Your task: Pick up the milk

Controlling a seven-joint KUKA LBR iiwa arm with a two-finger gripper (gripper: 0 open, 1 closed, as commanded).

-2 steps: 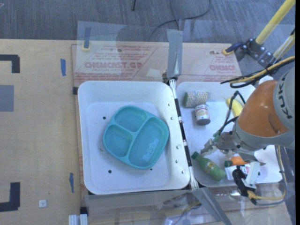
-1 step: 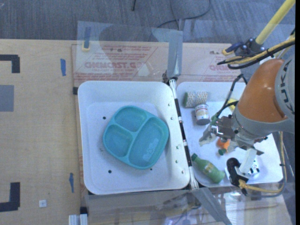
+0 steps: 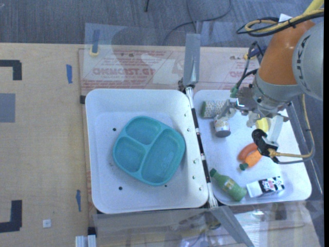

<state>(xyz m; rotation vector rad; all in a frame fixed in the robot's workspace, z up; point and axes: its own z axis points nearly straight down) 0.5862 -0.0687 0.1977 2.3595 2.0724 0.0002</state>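
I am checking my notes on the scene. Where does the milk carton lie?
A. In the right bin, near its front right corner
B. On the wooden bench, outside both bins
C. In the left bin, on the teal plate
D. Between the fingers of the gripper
A: the milk carton lies on the floor of the right bin, right of the green bottle.

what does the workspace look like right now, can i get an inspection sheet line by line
surface: two white bins side by side, left bin and right bin, on a wooden bench
job's things: milk carton lying near the right bin's front edge, untouched
clutter: blue divided plate in left bin; green bottle, carrot, small can in right bin
grippers: gripper over the right bin's back part, away from the milk carton
cables: black and yellow cables by the arm
surroundings: grey floor
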